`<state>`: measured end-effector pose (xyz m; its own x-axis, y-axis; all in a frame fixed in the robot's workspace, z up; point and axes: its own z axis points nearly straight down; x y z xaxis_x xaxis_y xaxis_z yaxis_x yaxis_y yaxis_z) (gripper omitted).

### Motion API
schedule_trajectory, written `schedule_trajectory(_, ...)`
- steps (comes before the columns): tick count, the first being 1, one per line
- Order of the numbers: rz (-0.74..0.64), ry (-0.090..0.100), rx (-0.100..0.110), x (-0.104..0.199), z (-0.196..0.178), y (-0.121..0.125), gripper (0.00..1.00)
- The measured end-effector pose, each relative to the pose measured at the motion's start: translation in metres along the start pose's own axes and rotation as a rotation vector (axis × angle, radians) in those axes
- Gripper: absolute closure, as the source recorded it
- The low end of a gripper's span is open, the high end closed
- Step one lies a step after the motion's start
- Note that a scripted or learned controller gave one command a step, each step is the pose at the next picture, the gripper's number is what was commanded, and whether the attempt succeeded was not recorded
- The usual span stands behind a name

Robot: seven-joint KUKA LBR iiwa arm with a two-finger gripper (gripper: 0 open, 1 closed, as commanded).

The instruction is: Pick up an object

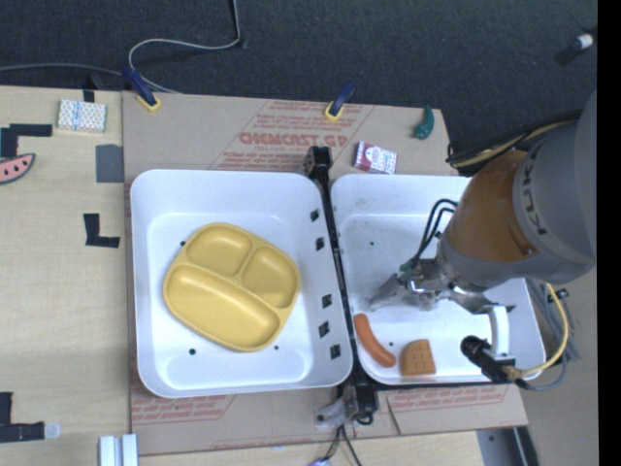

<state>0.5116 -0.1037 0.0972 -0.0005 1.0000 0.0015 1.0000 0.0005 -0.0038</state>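
The gripper (388,293) (jaws unclear) hovers above the sausage (375,341) and cracker (418,358).

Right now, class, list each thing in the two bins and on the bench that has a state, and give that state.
Yellow divided plate: lying flat in the left bin, right way up, compartments bare.
Hot dog: lying on the floor of the right bin, apart from the gripper.
Waffle piece: lying flat beside the hot dog.
Gripper: low over the right bin, finger state unclear.
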Motion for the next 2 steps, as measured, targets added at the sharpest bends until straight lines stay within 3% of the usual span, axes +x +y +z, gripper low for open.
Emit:
schedule_trajectory(1,0.000,0.001,0.000,0.000,-0.010,0.000,1.00)
schedule_trajectory(2,-0.002,-0.001,-0.002,0.069,-0.087,-0.025,1.00)
